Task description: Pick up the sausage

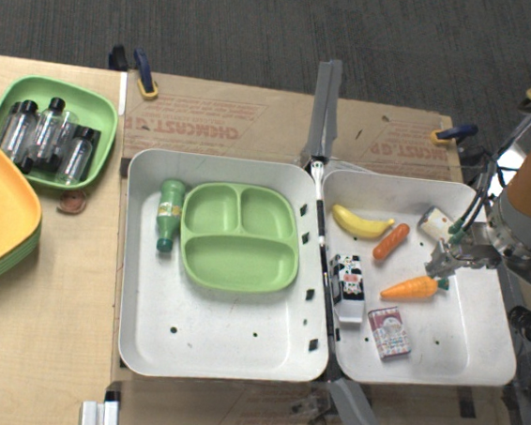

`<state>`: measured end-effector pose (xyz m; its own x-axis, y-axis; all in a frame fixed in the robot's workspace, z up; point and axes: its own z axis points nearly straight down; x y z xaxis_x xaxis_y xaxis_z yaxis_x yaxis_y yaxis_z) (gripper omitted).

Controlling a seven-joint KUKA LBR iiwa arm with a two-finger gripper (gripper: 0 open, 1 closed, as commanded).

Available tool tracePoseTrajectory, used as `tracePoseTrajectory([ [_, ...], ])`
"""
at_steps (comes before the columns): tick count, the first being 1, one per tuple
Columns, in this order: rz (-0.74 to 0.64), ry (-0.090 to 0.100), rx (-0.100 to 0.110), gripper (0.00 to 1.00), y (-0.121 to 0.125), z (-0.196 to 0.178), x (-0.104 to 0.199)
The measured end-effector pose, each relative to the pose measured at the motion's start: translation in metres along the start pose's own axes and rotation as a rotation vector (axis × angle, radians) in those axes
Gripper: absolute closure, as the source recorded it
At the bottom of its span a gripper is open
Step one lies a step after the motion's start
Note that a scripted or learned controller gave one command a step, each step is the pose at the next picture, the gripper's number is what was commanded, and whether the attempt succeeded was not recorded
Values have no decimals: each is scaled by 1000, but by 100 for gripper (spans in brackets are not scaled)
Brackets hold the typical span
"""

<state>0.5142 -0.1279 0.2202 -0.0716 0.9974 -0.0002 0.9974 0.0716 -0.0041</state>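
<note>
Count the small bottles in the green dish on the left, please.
4 small bottles lie side by side in the green dish: far left, next, third, rightmost. More may be hidden beneath them.

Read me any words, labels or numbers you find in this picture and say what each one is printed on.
"CHEMCAST GP", upside down, red print on the cardboard sheet behind the left bin.
The same red print shows behind the right bin, reversed and too faint to read fully.
Pink carton: print too small to read.
Black and white box: markings blurred.
Green bottle label: unreadable.
</note>
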Motion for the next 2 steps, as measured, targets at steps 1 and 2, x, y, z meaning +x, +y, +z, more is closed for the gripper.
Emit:
tracePoseTrajectory([
  [1,-134,1,-1,100,-8,91,-15],
  [2,3,-1,-4,100,29,128,14],
])
